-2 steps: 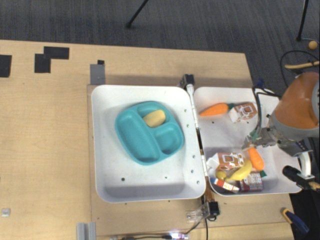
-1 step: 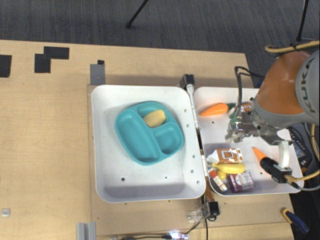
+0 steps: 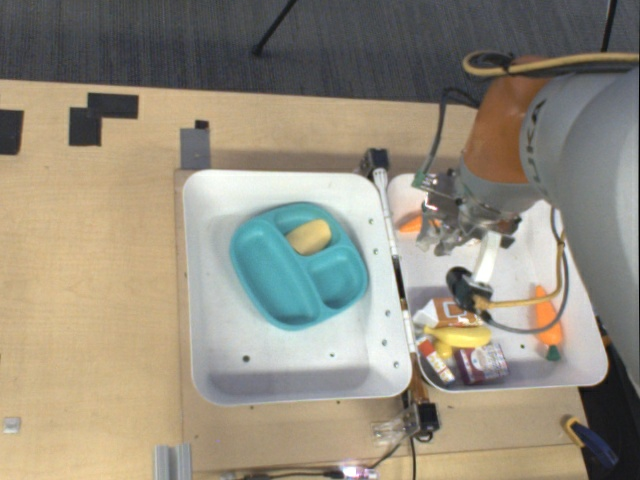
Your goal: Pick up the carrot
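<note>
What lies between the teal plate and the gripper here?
In the camera view, the bins' adjoining rims and a small orange piece lie between the teal plate and the gripper. The piece is close to the gripper.

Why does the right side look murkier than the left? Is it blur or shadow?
Camera view, left side: the light is soft and even with no hard glare; the left bin has a faint shadow along its near wall and beside the teal plate. Camera view, right side: the arm, nearest the lens, looks soft and covers part of the right bin; the carrot is coarse, not dark.
</note>
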### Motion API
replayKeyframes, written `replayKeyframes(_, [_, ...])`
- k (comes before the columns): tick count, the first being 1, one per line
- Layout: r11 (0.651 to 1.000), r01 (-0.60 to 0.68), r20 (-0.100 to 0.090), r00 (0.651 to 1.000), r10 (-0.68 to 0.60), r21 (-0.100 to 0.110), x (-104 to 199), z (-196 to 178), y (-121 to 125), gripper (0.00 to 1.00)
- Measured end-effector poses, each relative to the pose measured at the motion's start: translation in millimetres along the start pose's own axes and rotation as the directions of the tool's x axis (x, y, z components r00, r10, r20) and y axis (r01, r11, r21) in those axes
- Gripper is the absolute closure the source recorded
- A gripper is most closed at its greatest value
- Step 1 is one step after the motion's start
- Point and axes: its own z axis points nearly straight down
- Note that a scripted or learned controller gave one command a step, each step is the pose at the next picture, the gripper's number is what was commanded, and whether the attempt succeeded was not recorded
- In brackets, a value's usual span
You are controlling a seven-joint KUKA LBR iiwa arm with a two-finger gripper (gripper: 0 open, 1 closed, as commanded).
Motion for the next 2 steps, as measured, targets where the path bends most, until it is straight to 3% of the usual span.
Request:
replayKeyframes(1, [0.981,0.192,0.001,0.981,-0.192,-0.007,-69.1,95.7,38.1,1.00])
replayKeyframes(2, [0.981,0.194,0.001,0.981,-0.194,-0.003,-68.3,97.9,36.5,0.00])
